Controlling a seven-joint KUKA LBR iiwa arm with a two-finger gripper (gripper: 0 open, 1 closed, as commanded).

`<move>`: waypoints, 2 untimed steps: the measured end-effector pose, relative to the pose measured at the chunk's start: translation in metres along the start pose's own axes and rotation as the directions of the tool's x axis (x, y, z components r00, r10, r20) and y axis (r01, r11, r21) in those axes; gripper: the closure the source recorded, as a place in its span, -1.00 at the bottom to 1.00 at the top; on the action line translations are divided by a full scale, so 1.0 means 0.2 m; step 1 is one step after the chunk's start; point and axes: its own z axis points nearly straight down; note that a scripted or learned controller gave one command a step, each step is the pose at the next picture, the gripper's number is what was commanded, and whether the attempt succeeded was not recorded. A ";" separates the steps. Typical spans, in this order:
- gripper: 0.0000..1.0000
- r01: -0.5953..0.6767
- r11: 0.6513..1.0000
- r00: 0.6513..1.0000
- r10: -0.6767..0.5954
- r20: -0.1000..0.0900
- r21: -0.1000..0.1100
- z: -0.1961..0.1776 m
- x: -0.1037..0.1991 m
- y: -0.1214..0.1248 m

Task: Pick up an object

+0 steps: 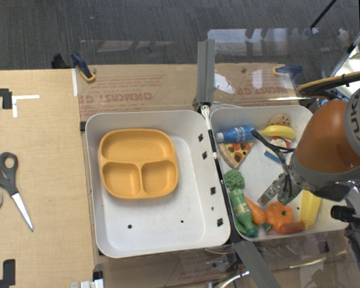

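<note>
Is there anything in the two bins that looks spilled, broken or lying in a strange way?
Nothing looks spilled or broken. The orange divided plate lies flat in the left bin. The toy foods sit piled loosely in the right bin, the pizza slice and banana among them. The end effector hangs over this pile.

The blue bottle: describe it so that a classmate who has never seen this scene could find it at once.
Look in the right-hand white bin, at its far left corner. The blue bottle lies on its side there, just above the pizza slice and left of the banana. It is the only blue, capped item among the toy foods.
</note>
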 end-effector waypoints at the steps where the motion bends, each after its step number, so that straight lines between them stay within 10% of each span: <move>1: 1.00 -0.323 0.946 0.946 0.324 -0.010 0.011 0.06 0.02 -0.01; 2: 1.00 -0.791 0.611 0.611 0.791 -0.002 0.011 0.06 -0.02 -0.04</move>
